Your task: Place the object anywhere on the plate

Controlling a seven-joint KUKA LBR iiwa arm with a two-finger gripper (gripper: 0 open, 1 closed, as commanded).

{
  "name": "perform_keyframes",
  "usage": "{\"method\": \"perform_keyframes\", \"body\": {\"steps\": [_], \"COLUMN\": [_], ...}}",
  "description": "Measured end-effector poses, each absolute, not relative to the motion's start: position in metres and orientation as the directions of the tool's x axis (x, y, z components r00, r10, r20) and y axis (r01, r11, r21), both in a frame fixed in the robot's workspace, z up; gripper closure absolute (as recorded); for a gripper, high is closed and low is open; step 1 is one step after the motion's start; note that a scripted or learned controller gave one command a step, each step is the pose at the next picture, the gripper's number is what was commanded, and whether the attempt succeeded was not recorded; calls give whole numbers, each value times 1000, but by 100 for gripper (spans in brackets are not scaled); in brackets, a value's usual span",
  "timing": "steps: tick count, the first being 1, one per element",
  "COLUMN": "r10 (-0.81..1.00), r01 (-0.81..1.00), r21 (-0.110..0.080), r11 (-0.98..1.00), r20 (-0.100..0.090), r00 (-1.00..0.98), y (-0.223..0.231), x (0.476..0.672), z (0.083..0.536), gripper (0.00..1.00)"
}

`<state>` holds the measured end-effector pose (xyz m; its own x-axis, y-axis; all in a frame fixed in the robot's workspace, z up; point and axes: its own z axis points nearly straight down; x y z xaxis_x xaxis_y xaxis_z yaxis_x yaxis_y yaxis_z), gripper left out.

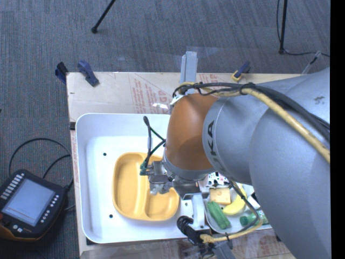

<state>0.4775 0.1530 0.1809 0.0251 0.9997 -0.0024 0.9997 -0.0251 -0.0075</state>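
Gripper (pixel 157 181) hangs over the yellow plate (pixel 129 190), whose long axis runs toward the camera; its grip state cannot be told.

Even overhead light, soft shadows, slightly soft focus — mild graininess

Blue clamps (pixel 87 73) on bench edge, teach pendant (pixel 29 203) on carpet

yellow plate (pixel 129 190), white bin (pixel 91 144)
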Motion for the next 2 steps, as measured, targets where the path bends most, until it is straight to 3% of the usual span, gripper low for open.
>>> {"method": "perform_keyframes", "body": {"steps": [1,2], "r10": [1000,990], "r01": [1000,990], "r21": [-8,-10], "r11": [-3,-138], "r20": [-2,-4], "r00": [3,138], "y": [154,134], "x": [507,476], "z": [191,212], "gripper": [100,100]}}
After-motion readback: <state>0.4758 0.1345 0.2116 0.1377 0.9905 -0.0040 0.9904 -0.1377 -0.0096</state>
